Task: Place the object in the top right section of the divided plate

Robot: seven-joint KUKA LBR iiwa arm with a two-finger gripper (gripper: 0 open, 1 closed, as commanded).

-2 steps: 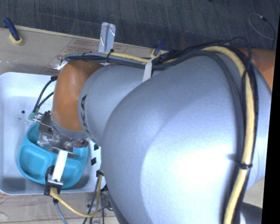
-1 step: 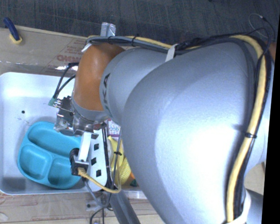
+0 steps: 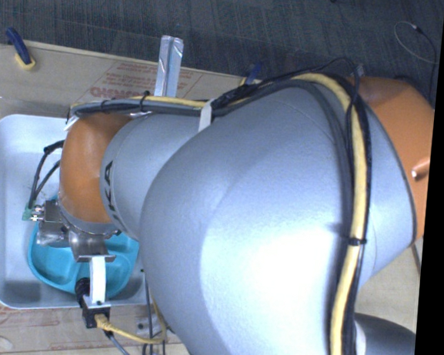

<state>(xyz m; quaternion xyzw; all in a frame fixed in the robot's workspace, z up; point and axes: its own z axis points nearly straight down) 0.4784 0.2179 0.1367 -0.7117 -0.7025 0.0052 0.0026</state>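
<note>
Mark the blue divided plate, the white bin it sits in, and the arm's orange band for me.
blue divided plate [image 3: 50, 268]: camera view, on its left rim.
white bin [image 3: 17, 155]: camera view, on its bare floor.
orange band [image 3: 84, 168]: camera view, on its curved middle.

Grey arm [image 3: 279, 232] reaches left, wrist angled downward.

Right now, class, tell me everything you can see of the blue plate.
The plate is bright blue and looks like smooth plastic. It lies in the white bin, near that bin's lower edge in the picture. The arm's wrist hangs over it and hides most of it, so just a curved rim and some inner surface show. Its dividers and contents cannot be made out.
</note>
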